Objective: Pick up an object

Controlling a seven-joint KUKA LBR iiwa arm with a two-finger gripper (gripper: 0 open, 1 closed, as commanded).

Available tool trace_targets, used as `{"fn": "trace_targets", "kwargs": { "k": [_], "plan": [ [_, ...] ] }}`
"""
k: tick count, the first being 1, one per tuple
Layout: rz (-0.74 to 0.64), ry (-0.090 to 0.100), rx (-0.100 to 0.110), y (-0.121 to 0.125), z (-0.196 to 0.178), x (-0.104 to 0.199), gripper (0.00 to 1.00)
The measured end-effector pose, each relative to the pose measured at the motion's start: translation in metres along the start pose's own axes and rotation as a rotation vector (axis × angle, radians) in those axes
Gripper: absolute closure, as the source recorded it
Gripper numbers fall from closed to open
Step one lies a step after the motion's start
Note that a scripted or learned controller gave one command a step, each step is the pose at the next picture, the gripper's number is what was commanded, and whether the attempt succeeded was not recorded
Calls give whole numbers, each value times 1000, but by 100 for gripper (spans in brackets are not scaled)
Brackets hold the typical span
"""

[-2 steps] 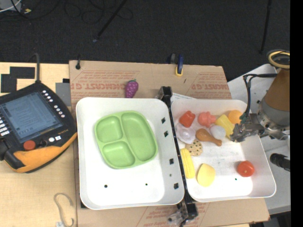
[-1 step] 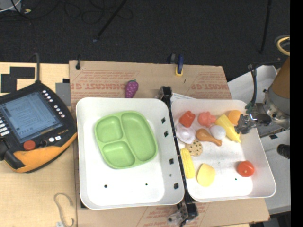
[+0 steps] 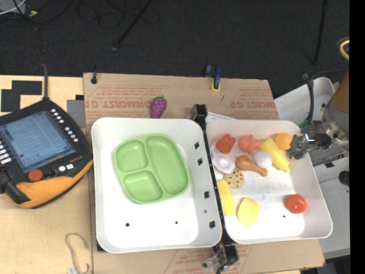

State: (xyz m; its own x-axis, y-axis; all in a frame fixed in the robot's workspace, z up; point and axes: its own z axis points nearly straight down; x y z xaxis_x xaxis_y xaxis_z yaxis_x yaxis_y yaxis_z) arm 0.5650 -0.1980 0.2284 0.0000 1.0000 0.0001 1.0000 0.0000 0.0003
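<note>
Camera view: gripper at right bin's far-right rim, nothing seen betw. its fingers; open vs. closed can't be told. Nearest obj.: yellow toy, just left of gripper, long axis running diag. far-left to near-right. Orange ball touches its far end. Red tomato lies nearer the camera, apart.

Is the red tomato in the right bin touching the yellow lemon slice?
Apart. The camera view shows bare white bin floor between the red tomato and the yellow lemon slice in the right bin.
</note>
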Motion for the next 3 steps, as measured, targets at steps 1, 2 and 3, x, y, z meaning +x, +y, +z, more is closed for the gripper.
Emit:
{"fn": "trace_targets", "kwargs": {
  "k": [1, 2, 3],
  "plan": [
    [-4, 2, 1, 24, 9, 53, 100],
    [-5, 2, 1, 33, -1, 106, 100],
    [-5, 2, 1, 56, 3, 165, 100]
  ]
}}
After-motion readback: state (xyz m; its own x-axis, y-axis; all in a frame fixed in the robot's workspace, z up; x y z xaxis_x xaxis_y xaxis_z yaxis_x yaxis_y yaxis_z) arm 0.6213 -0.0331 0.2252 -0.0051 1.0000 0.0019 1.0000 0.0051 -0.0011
